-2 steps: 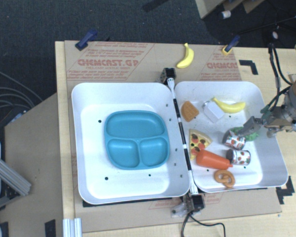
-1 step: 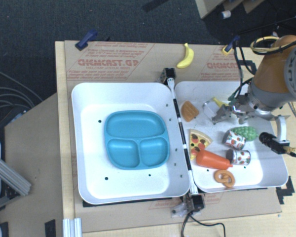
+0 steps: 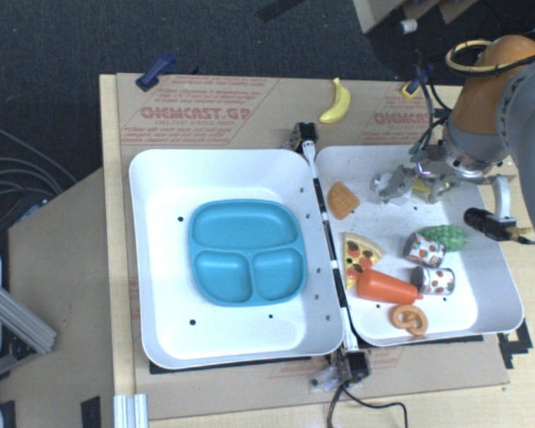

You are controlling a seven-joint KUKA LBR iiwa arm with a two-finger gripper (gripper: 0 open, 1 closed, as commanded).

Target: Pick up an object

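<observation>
A: Gripper (image 3: 394,185) low in the right bin (image 3: 490,306), about 12 o'clock. Jaws? Can't tell, too blurry.
B: Targets?
A: Cookie (image 3: 342,200) at 9 of the gripper, pizza slice (image 3: 360,256), carrot (image 3: 388,285) and pretzel (image 3: 410,319) toward 6.
B: Tip?
A: Cookie's nearest and lies apart; centre over it, straddle it, drop straight, close before lifting.

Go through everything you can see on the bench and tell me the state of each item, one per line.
Blue divided plate: flat in the left bin, nothing in its compartments.
Banana: on the bench outside both bins.
Cookie: lying in the right bin, near the divider.
Pizza slice: lying flat.
Carrot: on its side.
Pretzel: lying flat.
Gripper: low over the right bin, nothing visibly held.
</observation>
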